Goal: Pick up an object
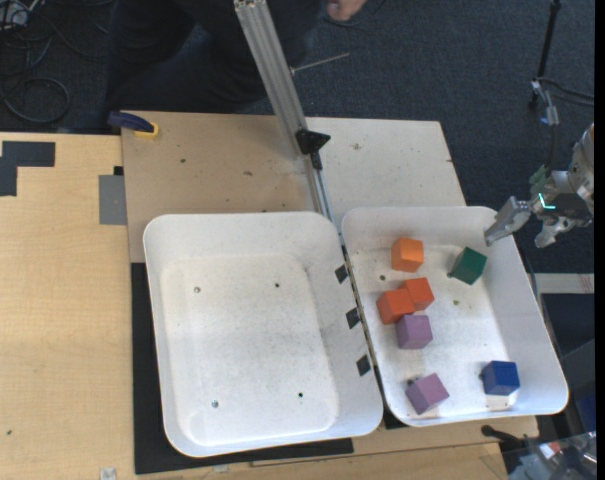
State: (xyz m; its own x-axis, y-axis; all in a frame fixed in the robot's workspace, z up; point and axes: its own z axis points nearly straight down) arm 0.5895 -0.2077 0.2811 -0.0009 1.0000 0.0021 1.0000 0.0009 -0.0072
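Observation:
The right bin point(542, 318) holds several blocks. An orange block point(407, 253) lies near its back, and two more orange blocks point(405, 299) sit touching at the middle. Below them is a purple block point(414, 330), with another purple block point(426, 392) near the front edge. A green block point(469, 265) rests toward the back right and a blue block point(500, 377) at the front right. My gripper point(529, 224) hovers at the bin's back right rim, up and right of the green block, its two fingers spread open with nothing between them.
The left bin point(172, 258) lies beside the right one, with black clips along the shared edge. A slanted aluminium rail point(277, 73) rises behind the bins. The wooden bench point(42, 298) extends to the left.

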